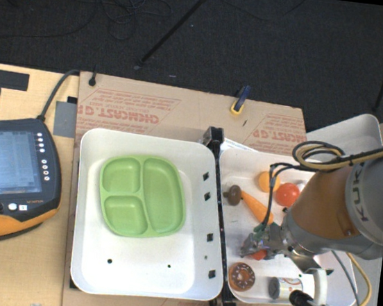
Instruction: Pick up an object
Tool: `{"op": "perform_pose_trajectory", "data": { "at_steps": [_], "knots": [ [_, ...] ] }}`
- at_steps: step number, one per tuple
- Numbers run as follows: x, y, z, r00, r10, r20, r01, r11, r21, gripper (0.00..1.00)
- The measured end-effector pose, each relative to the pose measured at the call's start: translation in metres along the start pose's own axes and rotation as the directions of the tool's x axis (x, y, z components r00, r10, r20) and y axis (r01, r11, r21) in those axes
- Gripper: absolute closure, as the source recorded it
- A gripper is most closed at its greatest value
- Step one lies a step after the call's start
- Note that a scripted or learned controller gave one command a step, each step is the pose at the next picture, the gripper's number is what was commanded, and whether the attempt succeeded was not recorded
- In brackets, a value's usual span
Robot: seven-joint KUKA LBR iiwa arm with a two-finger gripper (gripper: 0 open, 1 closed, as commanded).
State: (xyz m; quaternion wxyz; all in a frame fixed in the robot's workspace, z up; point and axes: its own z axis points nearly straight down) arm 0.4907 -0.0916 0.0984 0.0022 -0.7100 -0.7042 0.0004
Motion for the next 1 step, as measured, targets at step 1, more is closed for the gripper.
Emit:
{"op": "perform_pose_trajectory", "data": {
  "at_steps": [1],
  "knots": [
    [0.0591, 0.0269, -0.2348, 1.000, -0.014, 0.001, 0.014, 1.000, -0.020, 1.00]
  ]
}}
